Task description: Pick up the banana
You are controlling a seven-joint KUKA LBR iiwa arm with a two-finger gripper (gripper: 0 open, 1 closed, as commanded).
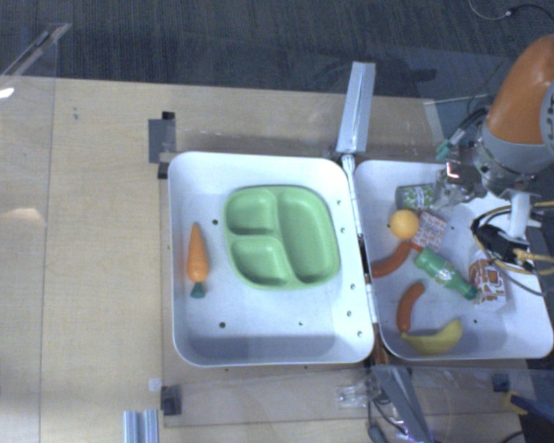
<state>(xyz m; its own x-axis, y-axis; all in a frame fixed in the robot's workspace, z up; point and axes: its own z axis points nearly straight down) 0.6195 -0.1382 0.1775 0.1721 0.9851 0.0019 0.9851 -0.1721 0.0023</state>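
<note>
Banana [434, 338] lies at the near edge of the right bin [535, 340], just below a red sausage [407, 305] (another sausage sits further up). End effector [454, 181] hovers over the bin's far side, well apart from the banana; can't tell if open or closed, nothing visibly held.

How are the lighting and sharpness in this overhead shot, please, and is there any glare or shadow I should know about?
Camera view: even, soft light; the left bin carries a grey shadow along its near edge; pale reflections sit on the bench at far left; the banana reads clearly, while the arm looks slightly soft.
</note>
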